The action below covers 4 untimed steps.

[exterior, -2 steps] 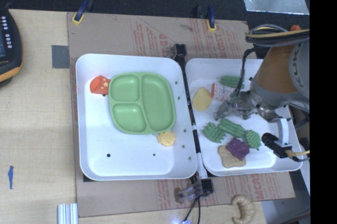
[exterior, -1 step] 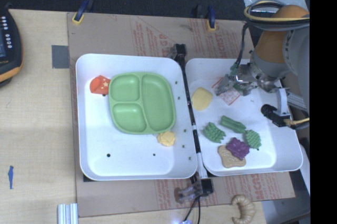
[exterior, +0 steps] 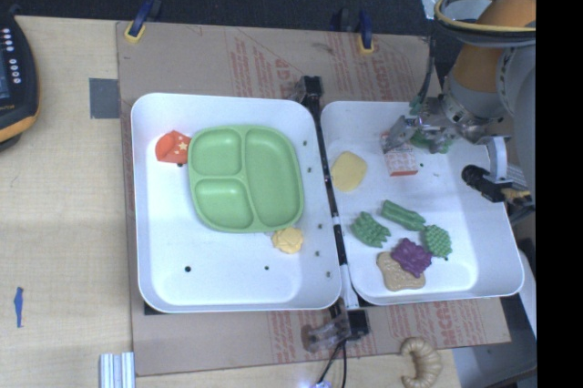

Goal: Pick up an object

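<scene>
My gripper hangs low over the back of the right bin, its tip right above a small pink-and-white piece. Whether that piece sits between the fingers is hidden from this angle. In the same bin lie a pale yellow round piece, a long green pod, two ridged green pieces, a purple bunch and a tan cookie shape under it.
The left bin holds a green divided plate, a red piece at its left and a small yellow piece below it. A tan curled object lies on the cardboard in front of the bins.
</scene>
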Each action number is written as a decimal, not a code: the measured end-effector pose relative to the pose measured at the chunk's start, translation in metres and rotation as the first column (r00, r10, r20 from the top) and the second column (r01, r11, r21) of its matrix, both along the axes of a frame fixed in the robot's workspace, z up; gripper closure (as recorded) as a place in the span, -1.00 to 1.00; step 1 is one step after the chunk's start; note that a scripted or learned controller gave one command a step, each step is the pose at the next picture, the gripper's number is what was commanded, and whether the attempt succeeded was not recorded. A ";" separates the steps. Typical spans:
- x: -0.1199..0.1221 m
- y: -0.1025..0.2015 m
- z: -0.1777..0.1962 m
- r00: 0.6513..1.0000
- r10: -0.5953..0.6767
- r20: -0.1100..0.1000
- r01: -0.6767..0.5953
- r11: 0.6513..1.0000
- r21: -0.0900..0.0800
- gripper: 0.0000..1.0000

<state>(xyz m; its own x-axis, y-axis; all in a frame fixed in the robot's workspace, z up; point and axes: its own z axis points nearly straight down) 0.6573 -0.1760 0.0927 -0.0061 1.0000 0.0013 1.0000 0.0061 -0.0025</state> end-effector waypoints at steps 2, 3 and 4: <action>-0.039 -0.013 0.000 1.000 -0.006 0.003 0.006 1.000 -0.004 -1.00; 0.001 0.032 0.000 1.000 0.002 0.004 -0.002 1.000 -0.001 -1.00; 0.000 0.029 0.011 1.000 0.002 0.000 -0.002 1.000 -0.002 1.00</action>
